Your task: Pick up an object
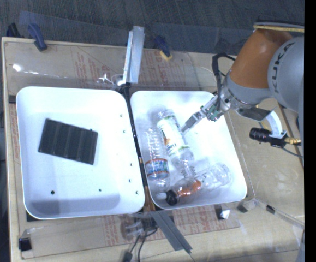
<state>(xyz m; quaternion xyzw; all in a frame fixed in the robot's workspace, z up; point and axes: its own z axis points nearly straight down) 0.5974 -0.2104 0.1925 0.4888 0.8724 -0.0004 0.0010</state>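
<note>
**Ana:** End effector (188, 124) first, then: it hangs low over the upper right part of the right bin (223, 146), slanting down and left from the grey and orange arm (256, 70). Whether it is spread or pressed together, I cannot tell; it reads as one thin dark point.

**Ben:** Is anything pinched in it?

**Ana:** Nothing I can see. Its tip sits just beside the white-labelled bottle (170, 135), near that bottle's upper end, perhaps touching (too close to call).

**Ben:** Why that angle?

**Ana:** My guess is that the arm reaches in from the right, so a slant lets the tip reach the pile without crossing the bin wall.

**Ben:** And the other candidates?

**Ana:** Clear plastic bottles lie heaped lower in the same bin, one with a blue label (158, 169), one with an orange patch (189, 188) near the front rim. A dark flat slab (69, 141) lies alone in the left bin (32, 201), well apart from the tip. Both bins rest side by side on the worktop (267, 168).
</note>
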